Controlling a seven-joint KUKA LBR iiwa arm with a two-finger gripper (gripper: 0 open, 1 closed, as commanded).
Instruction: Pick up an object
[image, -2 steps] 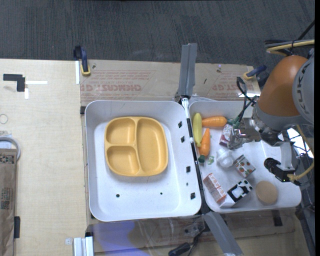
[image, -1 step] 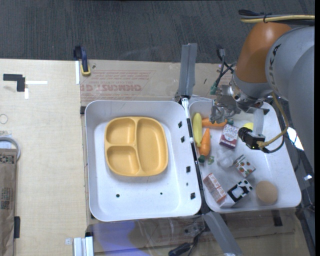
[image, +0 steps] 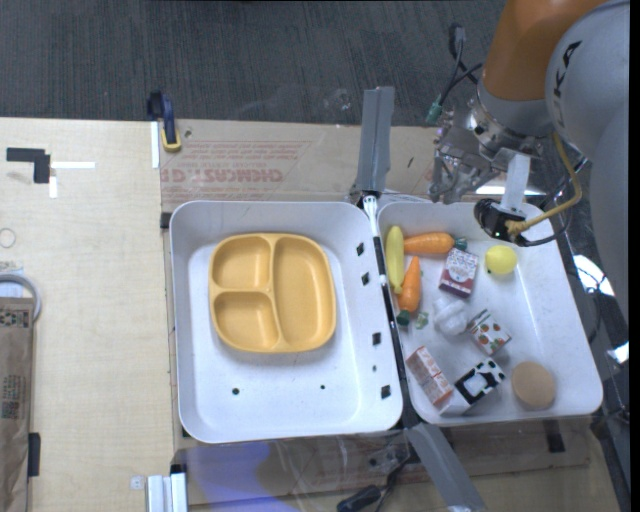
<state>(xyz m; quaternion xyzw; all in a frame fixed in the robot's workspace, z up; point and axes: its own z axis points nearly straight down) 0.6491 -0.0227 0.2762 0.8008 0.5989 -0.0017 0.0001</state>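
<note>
The right bin (image: 560, 300) holds several small items: an orange carrot (image: 428, 243), a second carrot (image: 410, 285), a yellow banana-like piece (image: 395, 258), a red-and-white carton (image: 460, 272), a yellow lemon (image: 501, 260), a white crumpled piece (image: 450, 318), a small patterned box (image: 488, 331), a brownish carton (image: 428, 375), a black-and-white box (image: 480, 385) and a tan ball (image: 534, 384). My gripper (image: 455, 183) hangs over the bin's far left corner, above and behind the carrot, with nothing seen in it.
The left bin (image: 200, 380) contains a yellow divided plate (image: 272, 292). A grey post (image: 375, 140) stands behind the seam between the bins. The arm (image: 560, 60) and its cables (image: 530, 215) reach over the right bin's far right corner.
</note>
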